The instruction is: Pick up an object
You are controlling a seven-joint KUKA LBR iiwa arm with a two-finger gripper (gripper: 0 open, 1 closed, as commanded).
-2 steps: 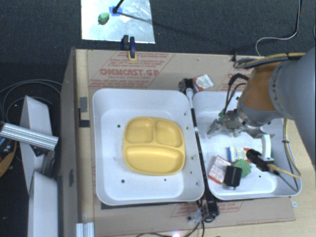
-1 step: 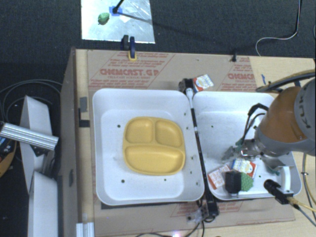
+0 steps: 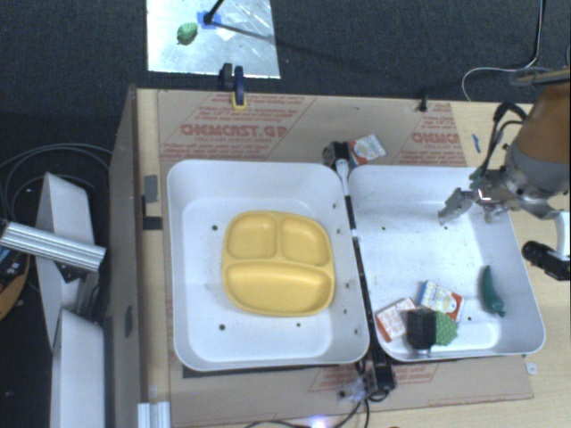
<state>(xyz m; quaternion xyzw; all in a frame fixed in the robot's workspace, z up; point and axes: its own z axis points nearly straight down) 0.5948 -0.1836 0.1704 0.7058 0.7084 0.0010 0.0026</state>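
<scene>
My gripper hangs over the back right part of the right bin, reaching in from the right. Its fingers stand apart and nothing is between them. Loose objects lie at the front of that bin, well below the gripper in the view: a dark green pepper-like piece by the right wall, a black block, a green leafy piece, and two small printed packets. The bin floor under the gripper is bare white.
The left bin holds a yellow divided plate. A small packet lies on the cardboard behind the bins. A black divider strip runs between the bins. Cables hang near the arm at the right.
</scene>
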